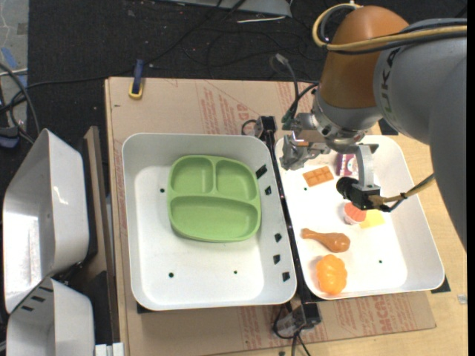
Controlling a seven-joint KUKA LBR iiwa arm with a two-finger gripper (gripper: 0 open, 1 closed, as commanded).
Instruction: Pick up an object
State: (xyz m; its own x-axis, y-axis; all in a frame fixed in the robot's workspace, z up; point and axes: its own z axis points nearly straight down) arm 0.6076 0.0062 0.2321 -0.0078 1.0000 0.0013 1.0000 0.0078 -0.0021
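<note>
My gripper (pixel 296 153) hangs low over the far left corner of the right bin (pixel 415 258), close to the wall between the two bins. Just to its right lies an orange waffle-like square (pixel 319 176). A brown drumstick (pixel 327 239) lies in the middle of that bin, with an orange fruit (pixel 332 273) nearer the front. A pink and yellow toy (pixel 361 215) sits to the right of the drumstick, partly under a black part of the arm. A purple item (pixel 346 162) peeks out beneath the wrist. I see nothing held in the gripper.
The left bin (pixel 148 273) holds a green divided plate (pixel 214 197). The arm's orange band and grey body cover the right bin's far right corner. Cables run along the wall between the bins. A white container stands off the bench at the left.
</note>
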